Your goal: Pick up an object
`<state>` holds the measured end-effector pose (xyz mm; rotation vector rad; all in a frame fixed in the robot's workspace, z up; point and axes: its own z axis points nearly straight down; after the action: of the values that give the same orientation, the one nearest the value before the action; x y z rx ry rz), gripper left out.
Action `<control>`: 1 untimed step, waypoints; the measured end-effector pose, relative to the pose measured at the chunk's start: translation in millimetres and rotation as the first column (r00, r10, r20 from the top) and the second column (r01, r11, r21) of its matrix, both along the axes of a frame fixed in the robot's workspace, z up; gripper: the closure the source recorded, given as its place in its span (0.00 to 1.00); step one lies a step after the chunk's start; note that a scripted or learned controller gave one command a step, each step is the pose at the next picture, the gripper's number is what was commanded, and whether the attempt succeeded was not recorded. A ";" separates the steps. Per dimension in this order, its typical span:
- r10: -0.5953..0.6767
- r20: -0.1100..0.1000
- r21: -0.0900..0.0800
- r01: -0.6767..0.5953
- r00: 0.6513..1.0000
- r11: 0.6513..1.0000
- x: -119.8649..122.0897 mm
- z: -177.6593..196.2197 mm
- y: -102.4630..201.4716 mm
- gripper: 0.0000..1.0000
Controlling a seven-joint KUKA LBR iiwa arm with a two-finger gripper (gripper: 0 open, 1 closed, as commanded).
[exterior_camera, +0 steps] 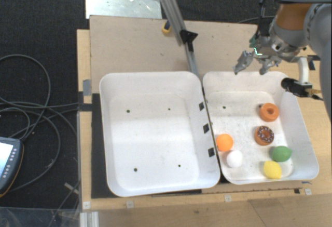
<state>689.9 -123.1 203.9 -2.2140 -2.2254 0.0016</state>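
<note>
My gripper (254, 67) hangs above the far edge of the right bin (244, 84), open, with nothing between its fingers. Below it in that bin lie an orange ring (268, 111), a brown sprinkled doughnut (264, 135), a green ball (280, 154), a yellow lemon-like object (272, 170), an orange ball (224, 142) and a white ball (234, 159). The objects sit in the near half of the bin, well apart from the gripper.
The left bin (155, 132) stands beside the right one, sharing a ridge with black clips. A grey pole (174, 13) slants across the bench behind the bins. Cables and a tablet (8, 163) lie on the floor at left.
</note>
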 end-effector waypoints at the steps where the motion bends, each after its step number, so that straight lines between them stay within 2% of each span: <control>1: 0.002 0.004 -0.002 -0.002 1.000 1.000 0.9 3.1 -0.1 0.00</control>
<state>690.8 -123.2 207.0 -2.2145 -2.2307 -0.0007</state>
